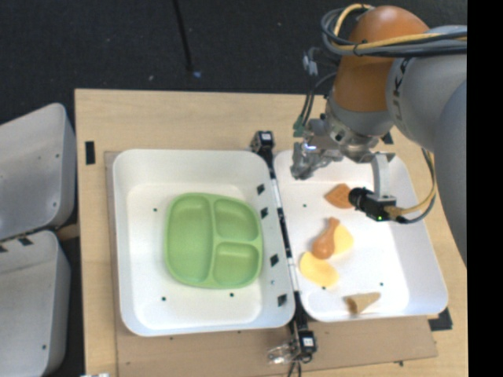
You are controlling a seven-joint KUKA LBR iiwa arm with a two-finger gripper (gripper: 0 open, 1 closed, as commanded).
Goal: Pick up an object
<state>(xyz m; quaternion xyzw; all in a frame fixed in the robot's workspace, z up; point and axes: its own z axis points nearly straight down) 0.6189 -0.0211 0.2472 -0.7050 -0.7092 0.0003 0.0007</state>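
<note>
The arm (393, 61) comes in from the right and hangs over the far part of the right bin (409, 281). Its claw (305, 166) points down near the far left corner of this bin, close to the wall between the two bins. The fingers are small and dark in the view, so I cannot tell if the claw is released or clenched, and nothing can be seen between them. I also cannot tell if it touches the bin floor.

In the right bin lie four things. An orange piece (339, 195) is just beside the claw, toward the near side and right of it, but apart from it. An orange pear-shaped toy (330, 240) lies in the middle, touching a yellow piece (318, 270) which is nearer to the front. A small brown wedge (363, 302) lies near the front wall, well apart from the claw.

The left bin (134, 210) holds a green divided plate (213, 239). Both bins stand on the wooden counter (189, 120).
</note>
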